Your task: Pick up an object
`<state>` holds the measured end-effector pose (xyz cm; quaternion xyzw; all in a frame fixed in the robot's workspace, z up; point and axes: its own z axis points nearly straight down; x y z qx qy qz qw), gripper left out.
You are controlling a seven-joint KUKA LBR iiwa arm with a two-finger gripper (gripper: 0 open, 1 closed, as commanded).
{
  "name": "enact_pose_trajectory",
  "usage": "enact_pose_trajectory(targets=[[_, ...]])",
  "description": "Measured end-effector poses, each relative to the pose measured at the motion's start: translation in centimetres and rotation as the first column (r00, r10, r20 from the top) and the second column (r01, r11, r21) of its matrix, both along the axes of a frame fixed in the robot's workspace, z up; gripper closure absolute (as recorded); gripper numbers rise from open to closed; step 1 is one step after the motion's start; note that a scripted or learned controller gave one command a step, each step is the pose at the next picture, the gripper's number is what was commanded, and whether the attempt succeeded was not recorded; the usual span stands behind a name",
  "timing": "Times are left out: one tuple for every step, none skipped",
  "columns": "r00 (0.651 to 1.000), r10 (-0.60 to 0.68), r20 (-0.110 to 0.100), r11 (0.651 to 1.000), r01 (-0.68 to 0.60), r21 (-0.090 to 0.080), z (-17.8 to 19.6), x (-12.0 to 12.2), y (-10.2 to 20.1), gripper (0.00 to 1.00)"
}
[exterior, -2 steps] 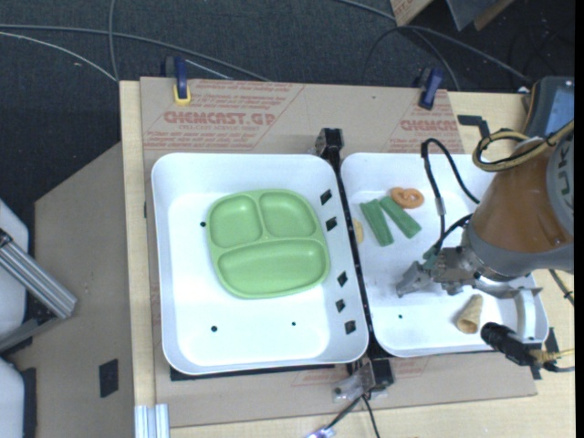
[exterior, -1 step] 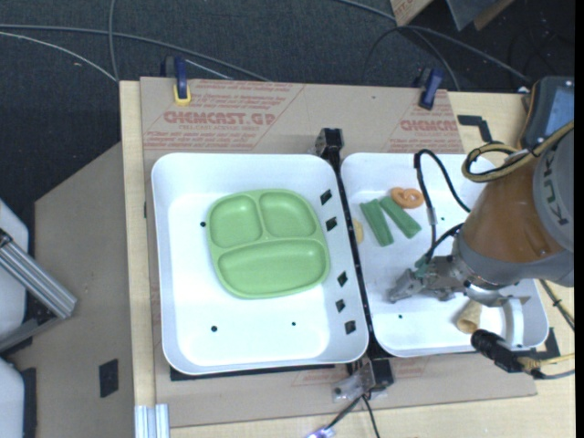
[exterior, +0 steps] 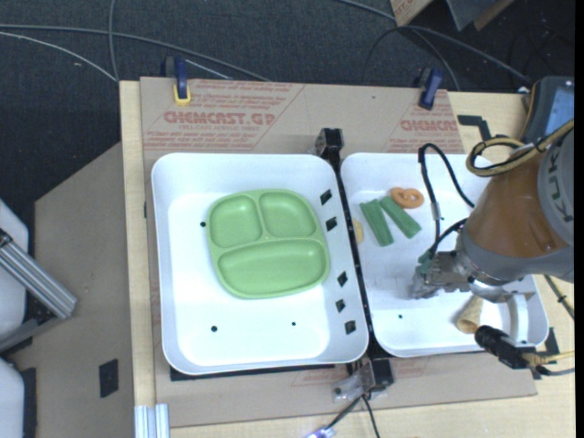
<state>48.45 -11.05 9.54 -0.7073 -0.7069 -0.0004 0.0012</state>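
Two shallow white bins are carried side by side on the worktop [exterior: 237, 108], presumably so that things can be lifted from one and released into the other. The left bin [exterior: 182, 272] is taken up mostly by a green divided plate [exterior: 267, 243], laid flat at its centre.

The candidates for picking are found in the right bin [exterior: 401, 343]. A pair of green sticks [exterior: 375, 223] lies at about 10 o'clock of that bin, side by side and slightly splayed, with an orange ring [exterior: 398, 196] just beside them at 11 o'clock. A pale tan piece [exterior: 468, 316] is seen near the rim at 5 o'clock.

The claw [exterior: 434, 277] is held low over bare floor close to the bin's centre, a little toward 7 o'clock, and is reached in by the arm [exterior: 516, 217] from 3 o'clock. How wide the claw stands cannot be told from this slant, and nothing is seen to be gripped in it. From the claw, the sticks lie at 11 o'clock and the tan piece at 4 o'clock, both apart from it.

The pick is judged not yet made. Since the claw is set over a bare patch, a closing here would probably come up with nothing.
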Motion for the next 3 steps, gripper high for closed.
enact_pose_trajectory(targets=[[1.0, 0.001, 0.006, 1.0, -0.001, -0.003, 4.9, 0.9, -0.5, 1.0], [1.0, 0.002, 0.006, 1.0, -0.002, -0.003, 9.2, 1.2, -0.5, 1.0], [1.0, 0.002, 0.006, 1.0, -0.002, -0.003, 13.2, 1.4, -0.5, 1.0]])
